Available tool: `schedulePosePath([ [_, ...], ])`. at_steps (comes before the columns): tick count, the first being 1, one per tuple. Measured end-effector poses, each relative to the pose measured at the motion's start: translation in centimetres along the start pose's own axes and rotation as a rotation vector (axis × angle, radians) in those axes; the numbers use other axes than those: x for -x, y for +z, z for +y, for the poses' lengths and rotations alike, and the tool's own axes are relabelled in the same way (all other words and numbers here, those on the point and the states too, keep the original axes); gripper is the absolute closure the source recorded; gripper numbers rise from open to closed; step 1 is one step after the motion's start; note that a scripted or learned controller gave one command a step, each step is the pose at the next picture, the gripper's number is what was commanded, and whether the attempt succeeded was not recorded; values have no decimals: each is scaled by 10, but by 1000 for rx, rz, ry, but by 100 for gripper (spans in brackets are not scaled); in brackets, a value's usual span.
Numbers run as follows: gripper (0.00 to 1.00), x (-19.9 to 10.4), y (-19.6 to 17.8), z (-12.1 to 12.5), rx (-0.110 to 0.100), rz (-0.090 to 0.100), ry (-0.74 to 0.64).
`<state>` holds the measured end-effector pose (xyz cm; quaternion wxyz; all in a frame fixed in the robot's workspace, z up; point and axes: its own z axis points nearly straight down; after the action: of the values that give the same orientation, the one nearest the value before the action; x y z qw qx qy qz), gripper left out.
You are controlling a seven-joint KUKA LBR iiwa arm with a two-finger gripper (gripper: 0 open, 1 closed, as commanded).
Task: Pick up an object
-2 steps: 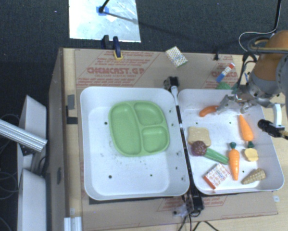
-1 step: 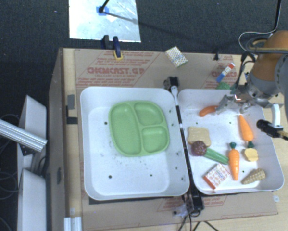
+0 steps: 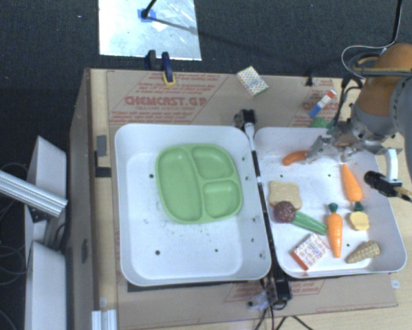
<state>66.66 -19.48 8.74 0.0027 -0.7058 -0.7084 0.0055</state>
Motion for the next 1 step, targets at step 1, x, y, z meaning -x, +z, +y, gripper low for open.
schedulePosePath([
  [1,0,-2,0,0,0,0,0],
])
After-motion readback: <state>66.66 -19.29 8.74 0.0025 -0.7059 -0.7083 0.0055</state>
